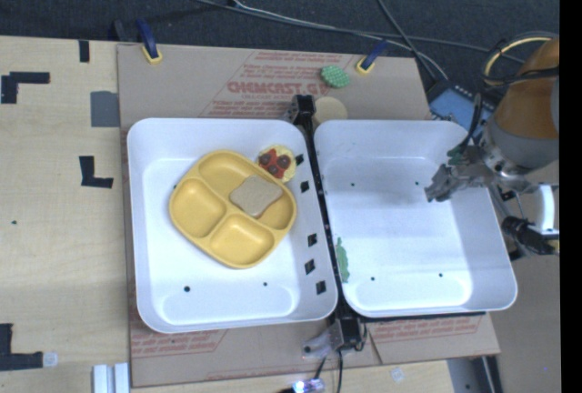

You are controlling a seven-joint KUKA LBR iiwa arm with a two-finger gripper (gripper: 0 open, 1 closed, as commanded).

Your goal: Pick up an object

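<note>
One gripper (pixel 440 188) hovers over the right bin (pixel 400 291), jaw state unclear

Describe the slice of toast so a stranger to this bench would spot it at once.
Start at the left white bin, which holds a yellow divided plate. The toast lies flat near the plate's middle, across its dividers. It is a tan, roughly square slab, unlike the small red and dark cluster beside the plate's upper right edge.
</note>
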